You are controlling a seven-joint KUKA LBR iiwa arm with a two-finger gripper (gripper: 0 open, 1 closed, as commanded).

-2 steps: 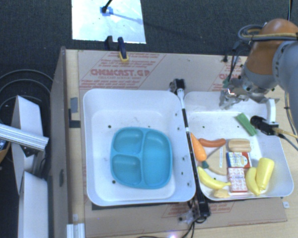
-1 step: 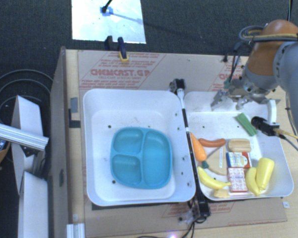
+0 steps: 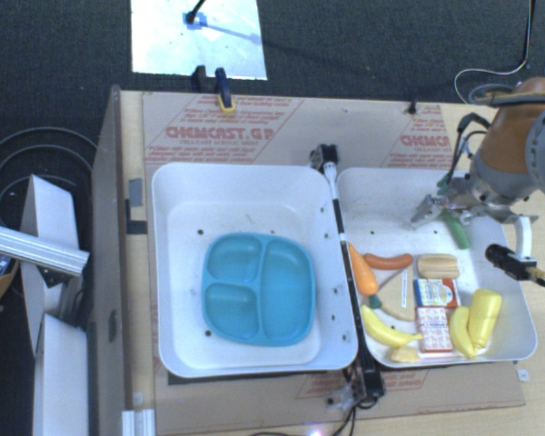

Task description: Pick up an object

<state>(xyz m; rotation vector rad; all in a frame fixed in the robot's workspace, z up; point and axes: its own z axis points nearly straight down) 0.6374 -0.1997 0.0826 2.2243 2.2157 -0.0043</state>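
Note:
My gripper point(image 3: 435, 208) is low over the back of the right bin point(image 3: 381, 189), reaching in from the right. A small green vegetable point(image 3: 458, 231) lies slanted just at the gripper's right side, partly under it; I cannot tell whether it is gripped. In front of it, in the same bin, lie an orange carrot point(image 3: 364, 270), a red sausage point(image 3: 388, 262), a bread roll point(image 3: 438, 265), two small cartons point(image 3: 433, 294), bananas point(image 3: 386, 327) and a yellow pepper point(image 3: 484, 313).
The left bin point(image 3: 191, 198) holds a blue divided plate point(image 3: 257, 289). A ridge where the two bins meet runs between them point(image 3: 338, 243). The bins rest on a cardboard sheet point(image 3: 254, 125).

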